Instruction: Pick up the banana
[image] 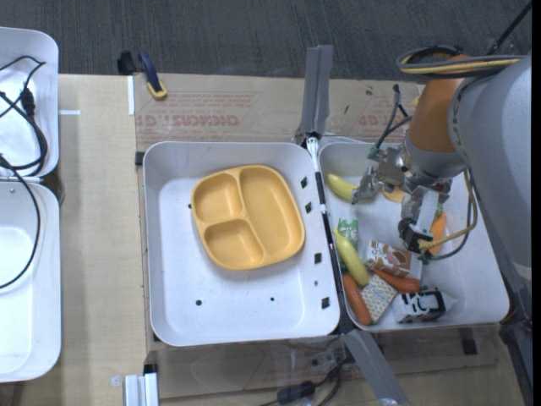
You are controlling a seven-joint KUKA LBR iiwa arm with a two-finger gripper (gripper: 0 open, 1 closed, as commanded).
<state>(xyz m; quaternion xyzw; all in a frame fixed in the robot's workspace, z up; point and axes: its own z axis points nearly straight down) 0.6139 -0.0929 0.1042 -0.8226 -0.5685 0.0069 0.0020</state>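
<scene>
Claw (382,186) seemingly low beside banana (341,185)

The grey arm with its orange band (439,112) covers the upper right of the right-hand shallow white bin (482,299), and its bulk runs off the right edge. The yellow curved banana (341,185) near that bin's top is partly hidden behind the black two-finger gripper (397,184); the far end cannot be seen. At the left edge, a white rounded container with black cables (21,142) is cut off.
</scene>
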